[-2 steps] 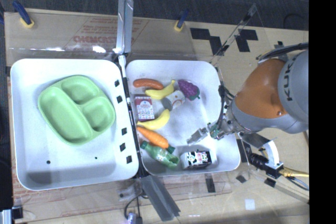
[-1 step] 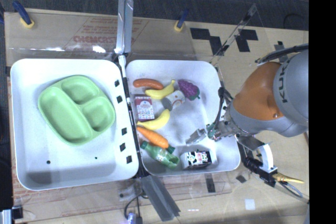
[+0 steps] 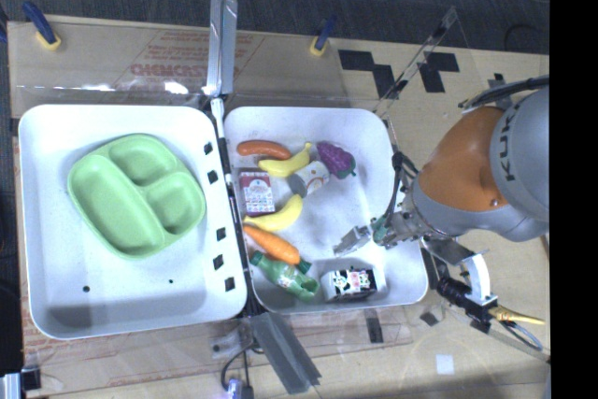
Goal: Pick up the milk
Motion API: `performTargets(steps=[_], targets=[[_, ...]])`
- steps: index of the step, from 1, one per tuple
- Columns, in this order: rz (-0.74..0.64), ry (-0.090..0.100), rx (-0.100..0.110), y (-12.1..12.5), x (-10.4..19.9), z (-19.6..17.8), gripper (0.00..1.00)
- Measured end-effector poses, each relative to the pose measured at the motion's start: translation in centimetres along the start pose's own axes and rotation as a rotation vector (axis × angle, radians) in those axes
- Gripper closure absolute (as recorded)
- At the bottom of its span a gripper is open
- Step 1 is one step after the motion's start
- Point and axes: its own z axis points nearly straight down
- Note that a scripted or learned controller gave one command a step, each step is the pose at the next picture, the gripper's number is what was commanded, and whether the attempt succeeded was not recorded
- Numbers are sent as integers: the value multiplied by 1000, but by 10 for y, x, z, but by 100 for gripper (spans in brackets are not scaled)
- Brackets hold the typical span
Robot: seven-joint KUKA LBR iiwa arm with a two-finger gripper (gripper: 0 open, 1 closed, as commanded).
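Milk [image 3: 353, 282], a small carton with a black-and-white cow pattern, lies on its side in the near right corner of the right bin [image 3: 374, 121], just right of a green bottle [image 3: 285, 276]. Nothing grips it and it rests on the bin floor, so the pick appears not yet made.

The gripper [image 3: 353, 240] hangs over the right bin, reaching in from the right edge, a little farther back than the carton and apart from it. Its jaws look narrowly spread with nothing between them, though the blur there makes this uncertain.

Other items crowd the same bin's left side: a carrot [image 3: 274, 244] touching the green bottle, a yellow banana [image 3: 277, 216], a small red box [image 3: 257, 192], a sausage [image 3: 263, 149], another banana [image 3: 288, 164] and a purple bunch of grapes [image 3: 336, 159]. The left bin [image 3: 42, 294] holds a green divided plate [image 3: 136, 192].

By my judgement, almost all the task remains: moving the gripper toward the near side over the carton, lowering, closing on it, and lifting. The carton's free right side leaves room for the fingers.
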Motion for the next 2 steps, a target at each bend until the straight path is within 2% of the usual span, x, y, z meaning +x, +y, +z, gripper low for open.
performTargets(steps=[1,2], targets=[[82,3,2,0,0,11,0],[198,0,0,1,3,-32,0]])
